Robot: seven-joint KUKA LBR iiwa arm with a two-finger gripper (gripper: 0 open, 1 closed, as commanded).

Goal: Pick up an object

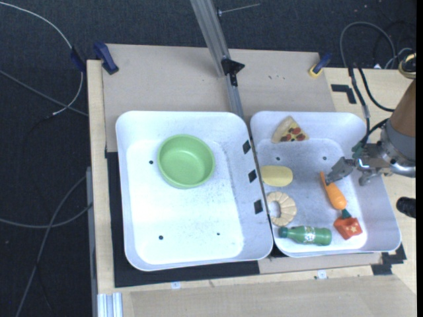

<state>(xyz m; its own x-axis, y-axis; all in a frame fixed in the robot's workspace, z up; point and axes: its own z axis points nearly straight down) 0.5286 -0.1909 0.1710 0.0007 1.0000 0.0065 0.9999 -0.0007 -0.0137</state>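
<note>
From the camera view, you have two white bins side by side. The left bin [132, 197] holds a green bowl [186, 160], well apart from everything else. The right bin [377, 223] carries the rest: a pizza slice [289, 131] near the far wall, a yellow piece [276, 175] just beside the divider, a ring-shaped pastry [282, 207] below it, a green bottle [306, 234] lying on its side near the front wall, a red block [348, 226] to its right, and a carrot [334, 192] lying at a slant between the block and the arm.

Your gripper [352, 169] hangs over the right side of that bin, just above the carrot's upper end. Its dark fingers [340, 169] look spread apart, with nothing between them.

The carrot looks the nearest candidate. Judge it as a light, stiff plastic toy, smooth and tapered, so it may squirt out of a pinch taken near the thin tip. You would do best to close across its thick middle, fingers square to its long axis. It lies free of its neighbours, though the red block sits close to its lower end, so keep the fingers away from that end.
</note>
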